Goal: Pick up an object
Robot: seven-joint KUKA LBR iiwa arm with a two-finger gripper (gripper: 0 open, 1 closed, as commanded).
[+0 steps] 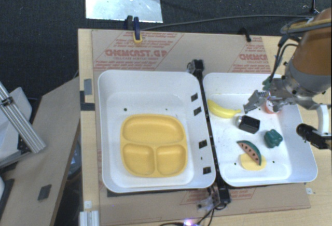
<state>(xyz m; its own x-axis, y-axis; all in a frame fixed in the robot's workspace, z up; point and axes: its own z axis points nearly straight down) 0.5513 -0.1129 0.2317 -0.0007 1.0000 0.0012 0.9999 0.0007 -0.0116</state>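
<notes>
- Gripper point(252, 104) is low over the right bin point(306, 170), near its middle. Fingers look slightly spread with nothing between them; small in frame, so that's a best read.
- Candidate objects, all in the right bin: banana point(222, 110) just left of the fingertips, black block point(249, 124) just below them, green piece point(273, 138) lower right, watermelon slice point(250, 151) lying on a yellow disc point(252, 163) toward the near wall.
- An orange-red item point(269, 107) sits partly hidden behind the wrist; can't tell what it is.
- Nearest targets: the black block and the banana's right end. Fingertips sit between the two, touching neither as far as I can see.
- Risk: coming down in the gap between banana and block, closing on air or nudging one aside.
- Risk: banana is curved and smooth; a pinch near its tip likely squirts it out.
- Risk: block lies at an angle; fingers misaligned to its faces would rotate it rather than clamp.
- Left bin point(109, 178) holds a yellow divided tray point(153, 145), well apart from the gripper.
</notes>
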